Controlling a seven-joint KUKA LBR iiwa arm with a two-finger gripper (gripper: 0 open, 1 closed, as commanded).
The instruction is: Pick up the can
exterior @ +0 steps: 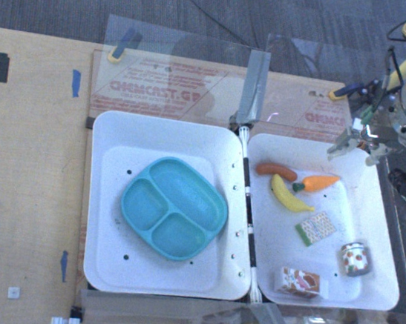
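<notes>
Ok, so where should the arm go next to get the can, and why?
Probably carry the gripper toward the near right part of the right bin and stop above the can. The gripper now hangs over the bin's far edge, well away from the can, which lies apart from the other items.

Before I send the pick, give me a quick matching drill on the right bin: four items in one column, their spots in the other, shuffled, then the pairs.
Items:
1. can
2. carrot
3. banana
4. carton

Places in the right bin:
A. near edge, left of the can
B. far side, just right of the sausage
C. near right corner area
D. just below the sausage, left of centre

Pairs: 1-C, 2-B, 3-D, 4-A

The end effector hovers over the bin's far right corner, nowhere near the can.
</notes>
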